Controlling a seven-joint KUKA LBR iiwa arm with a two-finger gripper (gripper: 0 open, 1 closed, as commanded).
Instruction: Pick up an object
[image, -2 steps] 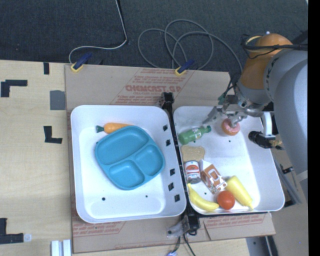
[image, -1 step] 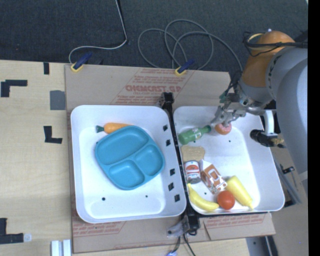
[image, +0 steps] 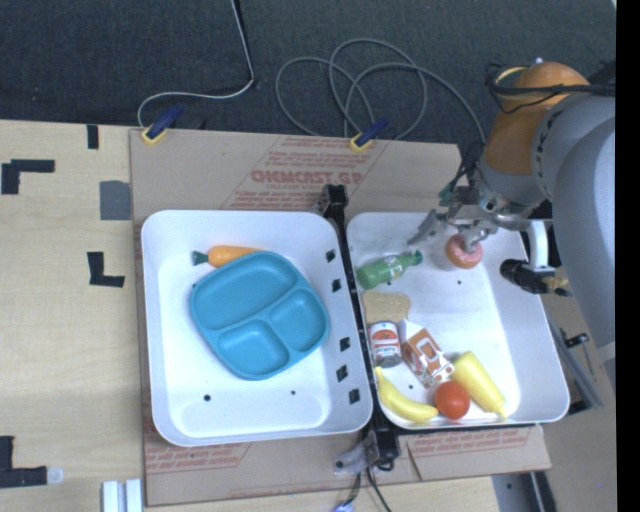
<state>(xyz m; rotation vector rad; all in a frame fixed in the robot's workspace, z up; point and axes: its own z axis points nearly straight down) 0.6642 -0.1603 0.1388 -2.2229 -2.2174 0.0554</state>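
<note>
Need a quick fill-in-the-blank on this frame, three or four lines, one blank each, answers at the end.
1. The blue plastic divided plate lies in the ___ bin.
2. The orange toy carrot is partly hidden under the plate's ___ edge.
3. The green plastic bottle lies on its ___.
4. The small red tomato sits between two ___ toys.

Missing words: left; top; side; yellow

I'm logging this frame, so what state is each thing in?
Blue divided plate: flat in left bin.
Carrot: lying behind plate.
Green bottle: on its side.
Can: lying down.
Banana: flat, near tomato.
Gripper: low over right bin.
</note>
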